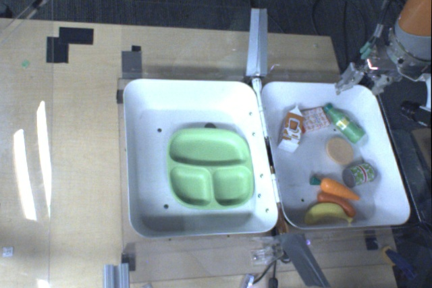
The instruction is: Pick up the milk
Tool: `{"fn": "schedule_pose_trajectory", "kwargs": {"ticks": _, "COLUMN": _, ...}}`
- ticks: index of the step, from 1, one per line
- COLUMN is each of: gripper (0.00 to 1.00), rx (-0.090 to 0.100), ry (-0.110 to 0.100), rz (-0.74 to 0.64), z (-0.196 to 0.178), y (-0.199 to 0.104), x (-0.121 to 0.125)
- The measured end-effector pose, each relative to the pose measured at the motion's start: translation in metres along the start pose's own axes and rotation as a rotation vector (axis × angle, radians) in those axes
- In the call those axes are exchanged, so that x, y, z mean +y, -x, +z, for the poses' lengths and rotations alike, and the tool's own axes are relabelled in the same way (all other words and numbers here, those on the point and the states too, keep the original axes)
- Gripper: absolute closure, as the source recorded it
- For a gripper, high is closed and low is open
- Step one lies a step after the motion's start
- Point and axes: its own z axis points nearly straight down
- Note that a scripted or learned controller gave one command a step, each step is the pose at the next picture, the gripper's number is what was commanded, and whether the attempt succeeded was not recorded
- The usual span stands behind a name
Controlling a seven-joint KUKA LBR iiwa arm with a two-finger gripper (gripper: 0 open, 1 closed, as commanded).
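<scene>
Wooden bench, two bins; I see the milk lying in the right bin, toward its eleven o'clock; my gripper hovers open and empty at one o'clock; the pick isn't started.

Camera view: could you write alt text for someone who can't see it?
A robot gripper hovers over the far corner of the right bin, which holds a milk carton, green bottle, can, carrot and banana. The left bin holds a green divided tray.
</scene>
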Motion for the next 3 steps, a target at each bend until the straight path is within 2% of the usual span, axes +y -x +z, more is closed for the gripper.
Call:
{"fn": "schedule_pose_trajectory", "kwargs": {"ticks": 1, "gripper": 0.0, "rx": 0.0, "ry": 0.002, "rz": -0.332, "z": 0.073, "y": -0.052, "x": 0.018}}
{"fn": "schedule_pose_trajectory", "kwargs": {"ticks": 2, "gripper": 0.0, "rx": -0.006, "ry": 0.031, "rz": -0.279, "z": 0.114, "y": -0.08, "x": -0.016}}
{"fn": "schedule_pose_trajectory", "kwargs": {"ticks": 3, "gripper": 0.0, "rx": -0.017, "ry": 0.061, "rz": -0.362, "z": 0.119, "y": -0.091, "x": -0.048}}
